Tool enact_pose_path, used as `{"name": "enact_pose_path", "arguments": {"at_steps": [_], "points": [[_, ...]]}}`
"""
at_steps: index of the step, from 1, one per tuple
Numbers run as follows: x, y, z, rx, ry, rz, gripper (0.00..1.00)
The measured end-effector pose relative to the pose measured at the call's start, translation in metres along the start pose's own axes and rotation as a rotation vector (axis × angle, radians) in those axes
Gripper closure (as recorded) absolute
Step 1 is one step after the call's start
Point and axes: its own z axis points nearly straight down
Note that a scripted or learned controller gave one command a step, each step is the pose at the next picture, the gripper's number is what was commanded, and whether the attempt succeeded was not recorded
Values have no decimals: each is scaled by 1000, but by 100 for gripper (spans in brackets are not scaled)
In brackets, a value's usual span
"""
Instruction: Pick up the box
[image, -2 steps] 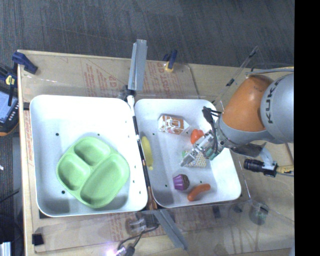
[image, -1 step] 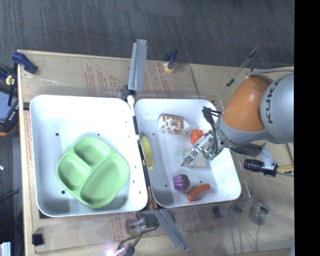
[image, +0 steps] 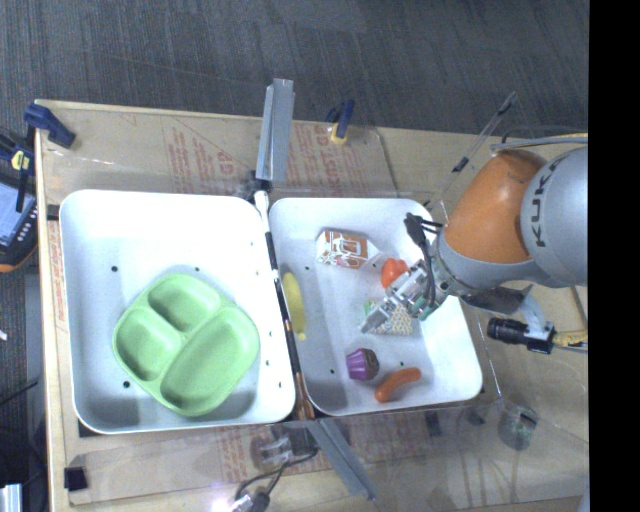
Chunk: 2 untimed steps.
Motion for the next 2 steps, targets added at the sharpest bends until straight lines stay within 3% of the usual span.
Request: {"name": "enact_pose_path", "arguments": {"at_steps": [2], "points": [[0,0,0,0,0,0,0]]}}
